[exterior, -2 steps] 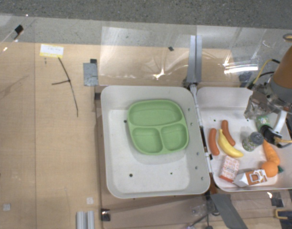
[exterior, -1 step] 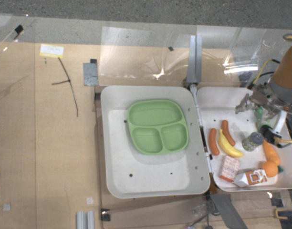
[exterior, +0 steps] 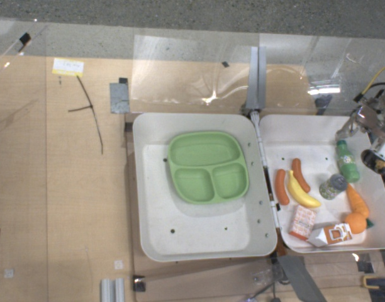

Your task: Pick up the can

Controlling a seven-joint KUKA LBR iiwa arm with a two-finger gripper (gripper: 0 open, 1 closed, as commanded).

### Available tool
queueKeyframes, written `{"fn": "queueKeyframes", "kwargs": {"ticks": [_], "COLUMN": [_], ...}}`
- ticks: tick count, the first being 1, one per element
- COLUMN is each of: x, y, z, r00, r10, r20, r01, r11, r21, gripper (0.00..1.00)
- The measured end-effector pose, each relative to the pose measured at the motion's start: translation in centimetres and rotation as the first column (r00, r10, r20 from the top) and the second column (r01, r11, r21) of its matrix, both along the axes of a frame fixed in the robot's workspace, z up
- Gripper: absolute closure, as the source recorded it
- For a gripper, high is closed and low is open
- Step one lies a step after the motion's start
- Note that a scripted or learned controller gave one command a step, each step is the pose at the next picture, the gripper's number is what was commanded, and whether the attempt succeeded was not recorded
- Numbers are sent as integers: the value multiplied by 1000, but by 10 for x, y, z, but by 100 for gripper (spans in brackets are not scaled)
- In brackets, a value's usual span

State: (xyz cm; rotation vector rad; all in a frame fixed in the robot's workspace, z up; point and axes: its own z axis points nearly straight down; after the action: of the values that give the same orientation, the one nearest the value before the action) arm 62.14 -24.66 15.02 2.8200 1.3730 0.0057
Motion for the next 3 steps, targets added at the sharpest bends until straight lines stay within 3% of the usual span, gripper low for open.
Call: {"fn": "queueKeyframes", "kwargs": {"ticks": [1,2,3], "x": [-32,8,-9], "y": [9,54,-12], "z": [9,-59,0], "r00": [957,963,967], "r10": [-290,-271,-253], "r20": [-3,-3,4], "r01": [290,271,253], "r11": [957,963,967], "r21": [2,3,4], "gripper": [0,0,0]}}
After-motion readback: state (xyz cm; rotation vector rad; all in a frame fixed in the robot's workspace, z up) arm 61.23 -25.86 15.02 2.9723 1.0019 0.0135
